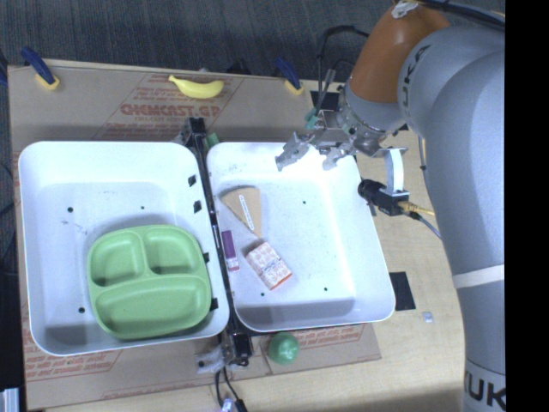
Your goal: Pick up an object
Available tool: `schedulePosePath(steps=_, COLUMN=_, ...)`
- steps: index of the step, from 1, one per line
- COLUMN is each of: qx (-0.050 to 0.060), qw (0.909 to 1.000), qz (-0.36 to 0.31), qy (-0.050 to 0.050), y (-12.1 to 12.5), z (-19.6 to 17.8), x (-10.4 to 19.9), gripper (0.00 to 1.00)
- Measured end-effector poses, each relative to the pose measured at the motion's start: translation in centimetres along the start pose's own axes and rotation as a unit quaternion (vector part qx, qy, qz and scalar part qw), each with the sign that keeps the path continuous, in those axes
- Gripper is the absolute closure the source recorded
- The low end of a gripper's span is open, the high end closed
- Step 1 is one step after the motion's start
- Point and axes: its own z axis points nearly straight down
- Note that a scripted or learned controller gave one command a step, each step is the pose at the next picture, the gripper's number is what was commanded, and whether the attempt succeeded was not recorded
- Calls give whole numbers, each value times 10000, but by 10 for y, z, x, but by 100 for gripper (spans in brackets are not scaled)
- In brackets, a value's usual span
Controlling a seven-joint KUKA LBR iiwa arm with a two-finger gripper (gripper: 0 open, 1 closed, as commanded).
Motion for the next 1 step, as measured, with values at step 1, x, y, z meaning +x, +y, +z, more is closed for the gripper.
schedulePosePath(steps=1, qx=14, qw=10000, qz=0, qy=2, y=-69, z=62, x=38, gripper=0)
